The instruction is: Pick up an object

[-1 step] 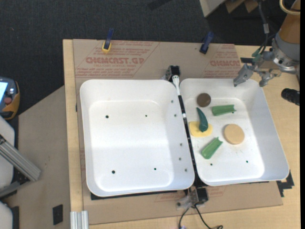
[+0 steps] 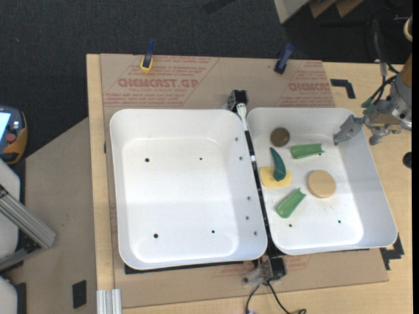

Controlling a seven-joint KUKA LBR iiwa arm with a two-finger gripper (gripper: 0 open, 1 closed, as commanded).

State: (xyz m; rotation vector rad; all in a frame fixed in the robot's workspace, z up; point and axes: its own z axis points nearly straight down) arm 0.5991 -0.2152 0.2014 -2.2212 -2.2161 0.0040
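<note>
Gripper [image 2: 353, 131] state: cannot tell. Lower it onto the green bar [image 2: 306, 151] nearest it, jaws across the bar's width.

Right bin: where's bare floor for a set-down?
Right bin: bare along its near wall, below the lower green piece and tan disc. Crowded mid-bin around the yellow piece. Left bin floor is bare throughout.

Dark carpet floor [image 2: 78, 18]; brown cardboard-topped bench [image 2: 196, 77]
</note>
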